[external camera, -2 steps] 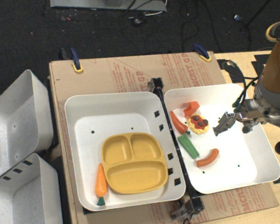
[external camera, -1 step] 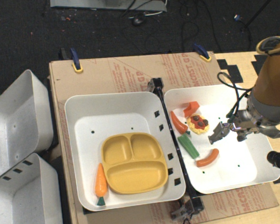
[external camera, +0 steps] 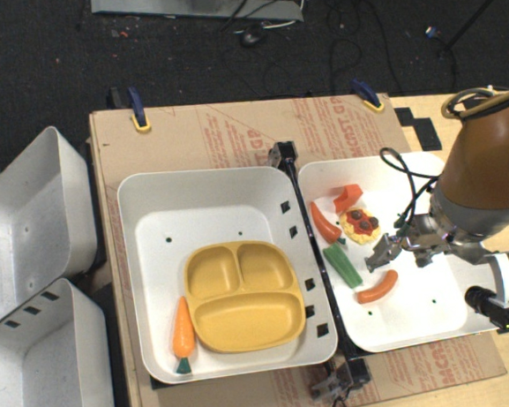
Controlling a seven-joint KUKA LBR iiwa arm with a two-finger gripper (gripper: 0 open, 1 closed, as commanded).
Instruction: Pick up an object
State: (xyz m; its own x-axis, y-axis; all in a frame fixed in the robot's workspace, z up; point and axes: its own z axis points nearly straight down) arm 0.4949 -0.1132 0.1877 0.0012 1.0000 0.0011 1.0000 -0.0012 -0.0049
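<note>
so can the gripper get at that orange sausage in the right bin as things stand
Probably yes. The gripper hangs just above the sausage, which lies alone on the bare floor of the right bin. The green piece sits to its left with a gap between them, so nothing seems to block a straight descent.

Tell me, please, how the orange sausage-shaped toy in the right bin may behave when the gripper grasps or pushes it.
The sausage looks round and slightly curved, so it may roll or pivot if pushed. Its glossy surface suggests smooth plastic, perhaps slippery. It seems small and probably light.
</note>
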